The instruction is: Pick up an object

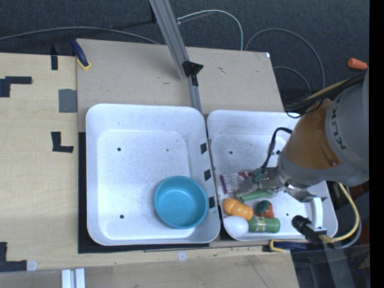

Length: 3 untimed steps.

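Read "KU" on the arm [336,137]. The gripper [259,182] sits low over clutter [249,212] in the right bin [240,125]; you cannot tell its state. The left bin [120,161] holds a blue bowl [180,201].

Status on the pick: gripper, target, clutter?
Gripper low in right bin, over the toy pile. Fingers unreadable, nothing seen held. Blue bowl alone in left bin.
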Available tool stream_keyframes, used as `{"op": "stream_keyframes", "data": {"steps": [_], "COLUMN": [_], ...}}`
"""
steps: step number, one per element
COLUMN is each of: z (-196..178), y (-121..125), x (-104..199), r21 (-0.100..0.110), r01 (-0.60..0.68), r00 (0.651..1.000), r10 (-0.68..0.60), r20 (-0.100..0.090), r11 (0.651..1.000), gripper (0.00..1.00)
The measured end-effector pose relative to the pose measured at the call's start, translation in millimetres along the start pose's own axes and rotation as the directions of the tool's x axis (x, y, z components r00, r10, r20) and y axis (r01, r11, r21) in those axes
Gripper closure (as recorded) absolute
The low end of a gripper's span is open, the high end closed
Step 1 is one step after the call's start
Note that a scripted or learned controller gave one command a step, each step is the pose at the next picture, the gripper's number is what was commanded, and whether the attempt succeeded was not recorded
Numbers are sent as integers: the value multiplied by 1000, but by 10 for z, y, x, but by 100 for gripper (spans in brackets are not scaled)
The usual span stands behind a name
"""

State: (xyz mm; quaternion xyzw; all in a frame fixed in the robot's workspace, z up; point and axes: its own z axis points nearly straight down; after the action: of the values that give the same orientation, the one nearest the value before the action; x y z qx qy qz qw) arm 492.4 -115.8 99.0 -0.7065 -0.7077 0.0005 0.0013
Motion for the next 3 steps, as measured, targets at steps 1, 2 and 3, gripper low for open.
{"op": "stream_keyframes", "data": {"steps": [1, 2, 3], "z": [-626, -1219, -1850], "y": [-3, 65, 71], "x": [20, -31, -4], "r21": [-6, -7, -8], "r01": [0, 0, 0], "r00": [1000, 1000, 1000], "r10": [0, 0, 0], "r20": [2, 3, 3], "r11": [1000, 1000, 1000], "gripper": [100, 100, 100]}}
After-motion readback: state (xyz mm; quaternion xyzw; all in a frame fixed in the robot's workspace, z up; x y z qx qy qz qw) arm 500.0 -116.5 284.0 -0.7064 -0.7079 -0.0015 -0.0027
